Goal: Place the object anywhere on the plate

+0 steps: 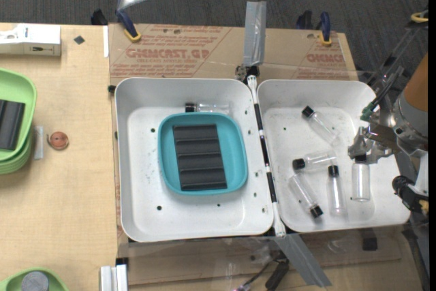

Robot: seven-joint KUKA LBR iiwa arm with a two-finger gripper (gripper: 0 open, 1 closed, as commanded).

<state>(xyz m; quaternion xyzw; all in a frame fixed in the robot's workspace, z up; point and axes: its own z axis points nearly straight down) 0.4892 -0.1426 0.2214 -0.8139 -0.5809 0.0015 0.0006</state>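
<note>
The light wooden bench (75, 215) carries two shallow white bins side by side, the left bin (136, 208) and the right bin (289, 211), resting on a printed cardboard sheet (177, 48). Left of them lie green dishes (20, 95), a small white box (30, 41) and a small copper-coloured disc (58, 140).

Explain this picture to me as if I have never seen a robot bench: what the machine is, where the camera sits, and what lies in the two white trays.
One fixed camera looks down at a slant on a bench with two shallow white bins. The grey arm reaching in from the right is the robot; its gripper hangs over the right bin, just above the top of an upright clear vial. Whether it grips that vial cannot be told. Several more clear vials with black caps, such as one, lie scattered in that bin. The left bin holds a teal plate with a black ridged insert; another vial lies behind the plate.
</note>
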